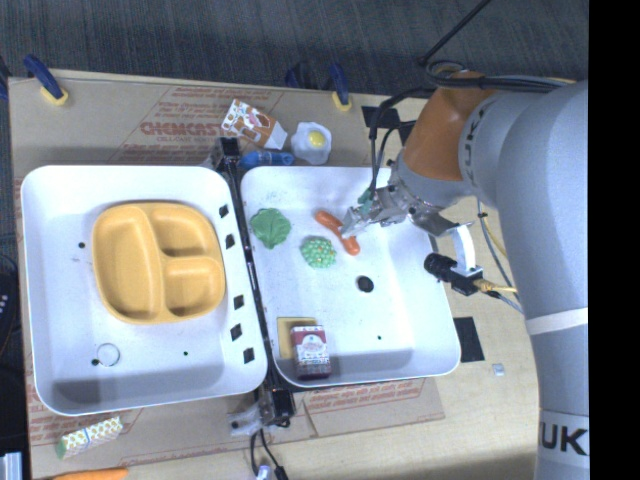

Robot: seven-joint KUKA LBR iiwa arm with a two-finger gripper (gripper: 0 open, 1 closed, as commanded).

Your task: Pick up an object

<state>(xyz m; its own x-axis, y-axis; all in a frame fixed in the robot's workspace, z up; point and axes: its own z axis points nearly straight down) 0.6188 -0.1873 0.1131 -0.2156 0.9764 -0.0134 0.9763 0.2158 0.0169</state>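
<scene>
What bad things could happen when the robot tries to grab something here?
The end effector sits right at the carrot, which lies flat and thin, so it might slip away or get pushed instead of lifted. The peas and lettuce lie close by, so a nudged carrot could bump them. The bin wall is near the wrist too, so the arm may scrape it.

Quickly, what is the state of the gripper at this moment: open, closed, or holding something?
Gripper: cannot be told if open or closed. It sits low in the right white bin, right at the small orange carrot-shaped toy; a grasp is not confirmed.
</scene>
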